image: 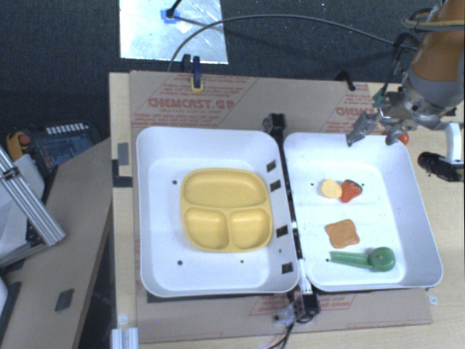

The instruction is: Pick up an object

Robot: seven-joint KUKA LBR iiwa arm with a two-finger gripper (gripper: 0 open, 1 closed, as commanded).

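Toys (341, 190) in right bin (407, 187), gripper (378, 131) open above rim

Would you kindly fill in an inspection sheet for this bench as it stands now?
Surface: two white bins, left bin and right bin, on a cardboard sheet.
Job's things: in the right bin, yellow piece touching red piece; orange-brown flat piece; green ladle-like toy.
Clutter: yellow divided tray in the left bin.
Grippers: gripper above the right bin's far edge, open, holding nothing.
Cables: black cable arcing behind the bench.
Surroundings: foil-like sheet; metal rail at left.
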